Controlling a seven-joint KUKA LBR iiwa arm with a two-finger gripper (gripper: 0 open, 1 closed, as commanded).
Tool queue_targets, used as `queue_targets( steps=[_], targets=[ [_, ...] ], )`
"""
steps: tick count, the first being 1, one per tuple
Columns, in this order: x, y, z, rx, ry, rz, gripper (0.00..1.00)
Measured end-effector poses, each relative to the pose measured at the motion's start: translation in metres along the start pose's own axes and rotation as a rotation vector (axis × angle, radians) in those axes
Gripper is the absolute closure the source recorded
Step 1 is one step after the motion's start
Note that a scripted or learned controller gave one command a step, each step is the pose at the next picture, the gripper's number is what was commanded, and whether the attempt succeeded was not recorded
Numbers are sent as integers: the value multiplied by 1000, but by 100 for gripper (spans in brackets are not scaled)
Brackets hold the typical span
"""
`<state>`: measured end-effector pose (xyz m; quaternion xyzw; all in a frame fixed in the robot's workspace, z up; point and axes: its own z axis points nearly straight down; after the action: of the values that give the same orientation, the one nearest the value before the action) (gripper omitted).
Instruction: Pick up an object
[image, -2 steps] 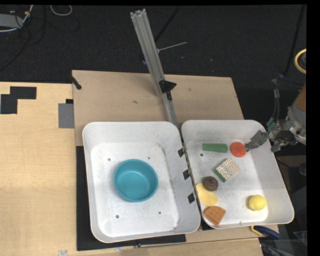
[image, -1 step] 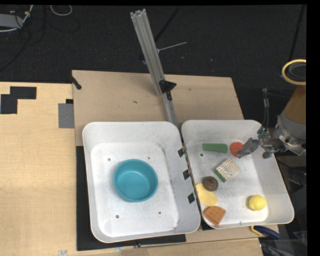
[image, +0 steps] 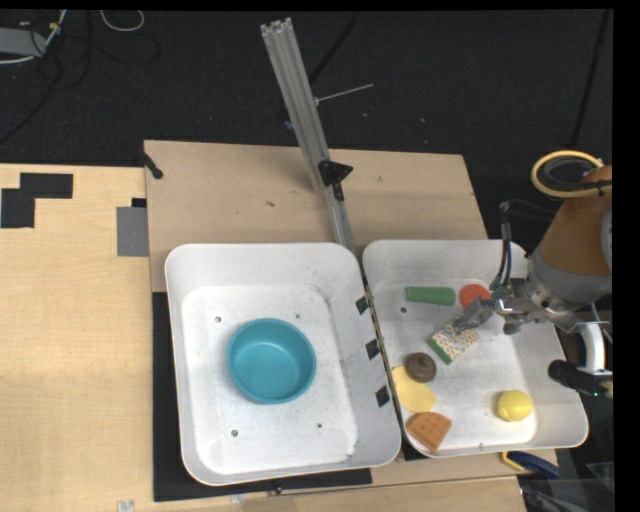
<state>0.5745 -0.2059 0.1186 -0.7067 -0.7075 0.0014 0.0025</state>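
Gripper (image: 468, 322), finger state unclear, reaching at the packet (image: 454, 344) in right bin (image: 560, 425); next needs a firm grasp

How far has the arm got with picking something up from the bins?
Done: the tool has reached into the right bin. In hand: it sits just above the speckled packet, nothing visibly gripped. Left: grasping and lifting; all the items lie in the bin.

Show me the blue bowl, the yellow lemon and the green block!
blue bowl (image: 271, 361), camera view, inner bottom.
yellow lemon (image: 514, 405), camera view, middle of its top.
green block (image: 429, 295), camera view, middle of its top face.
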Motion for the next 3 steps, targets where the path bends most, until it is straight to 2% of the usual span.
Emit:
queue_targets(
  steps=[1,2,3],
  targets=[
    [1,2,26,-9,-1,-1,0],
    [0,3,14,-13,-3,0,100],
    [4,10,-32,-9,-3,1,100]
  ],
)
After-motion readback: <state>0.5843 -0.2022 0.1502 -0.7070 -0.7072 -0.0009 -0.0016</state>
